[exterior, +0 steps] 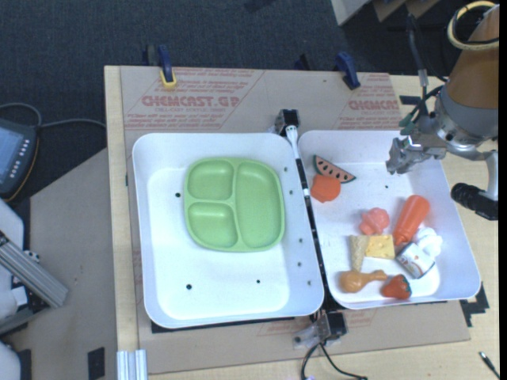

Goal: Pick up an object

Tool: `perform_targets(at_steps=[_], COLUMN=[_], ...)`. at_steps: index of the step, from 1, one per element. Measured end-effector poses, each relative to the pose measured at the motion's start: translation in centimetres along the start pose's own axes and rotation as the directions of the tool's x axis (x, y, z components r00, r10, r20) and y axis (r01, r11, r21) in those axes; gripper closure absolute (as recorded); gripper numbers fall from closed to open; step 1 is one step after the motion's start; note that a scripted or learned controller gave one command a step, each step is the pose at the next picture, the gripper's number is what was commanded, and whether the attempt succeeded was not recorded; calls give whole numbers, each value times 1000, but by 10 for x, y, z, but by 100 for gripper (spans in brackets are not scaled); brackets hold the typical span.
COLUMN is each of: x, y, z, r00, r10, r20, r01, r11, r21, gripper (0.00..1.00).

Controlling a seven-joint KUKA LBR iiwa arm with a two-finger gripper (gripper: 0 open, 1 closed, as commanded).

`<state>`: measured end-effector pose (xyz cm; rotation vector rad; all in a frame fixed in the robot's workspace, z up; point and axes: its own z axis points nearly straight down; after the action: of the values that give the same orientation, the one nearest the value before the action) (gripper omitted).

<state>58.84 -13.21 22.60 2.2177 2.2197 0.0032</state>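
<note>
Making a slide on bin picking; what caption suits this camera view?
Gripper above the right bin of toy food; green divided plate in the left bin.

Arm (474,85): orange band on top, grey metal collar below, lighter silver flange under it. Green and dark cables run down its left side. Gripper (400,158): small, dull grey metal, blocky. Black cylindrical part (475,199) sticks out at lower right.

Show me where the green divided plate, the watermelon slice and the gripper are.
green divided plate (235,204): camera view, on its central divider ridge.
watermelon slice (332,169): camera view, on its red flesh.
gripper (398,160): camera view, at its fingertips above the right bin.
</note>
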Motion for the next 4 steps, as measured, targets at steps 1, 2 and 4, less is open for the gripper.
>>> perform_targets(at_steps=[1, 2, 4], x=[58, 114, 225], y=[10, 20, 40], z=[-10, 4, -7], r00=[1000, 1000, 1000], r10=[-6, -5, -5], r20=[-2, -3, -3], r01=[6, 5, 5], r11=[1000, 1000, 1000], r21=[0, 5, 0], gripper=[100, 100, 100])
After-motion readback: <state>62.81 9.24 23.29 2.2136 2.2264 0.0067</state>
